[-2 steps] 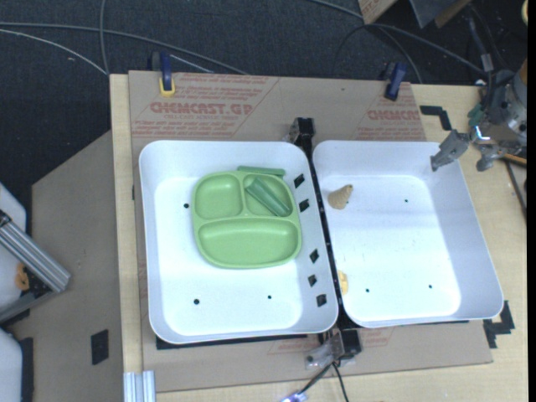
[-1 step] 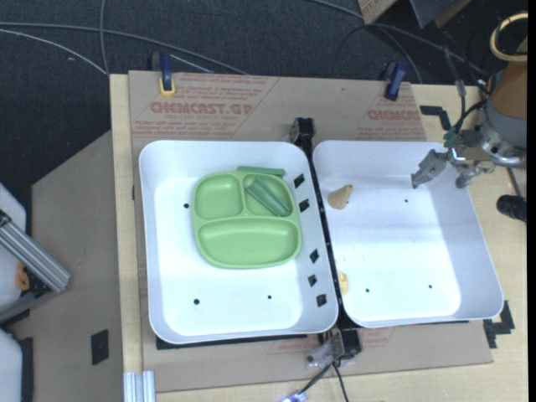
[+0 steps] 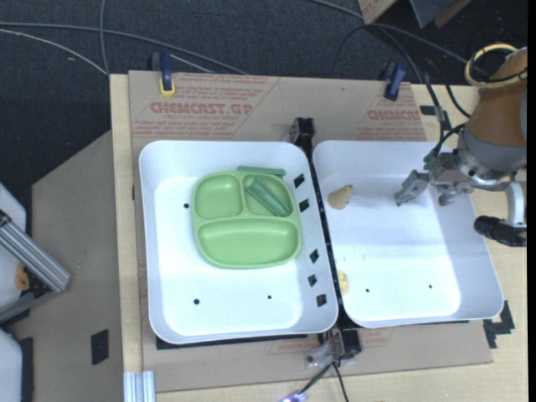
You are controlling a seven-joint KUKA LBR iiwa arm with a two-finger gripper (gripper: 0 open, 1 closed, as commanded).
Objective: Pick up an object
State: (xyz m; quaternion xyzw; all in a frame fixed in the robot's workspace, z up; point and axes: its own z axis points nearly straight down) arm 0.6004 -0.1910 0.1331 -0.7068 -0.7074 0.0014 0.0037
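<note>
I have the two-finger gripper (image 3: pixel 423 187) hovering spread and empty above the right white bin (image 3: pixel 469 296); next I'd reach left to the small tan lump (image 3: pixel 339 196).

Two shallow white bins sit side by side on a tan board (image 3: pixel 251 111) printed with faded red lettering. The left bin (image 3: pixel 167 224) and the right bin (image 3: pixel 419 266) almost touch along a black divider strip (image 3: pixel 311 216). Two blue clamps (image 3: pixel 166 69) grip the board's far edge. Thin cables (image 3: pixel 100 32) trail across dark carpet (image 3: pixel 59 115) beyond. A metal rail (image 3: pixel 29 254) lies at the left edge.
</note>
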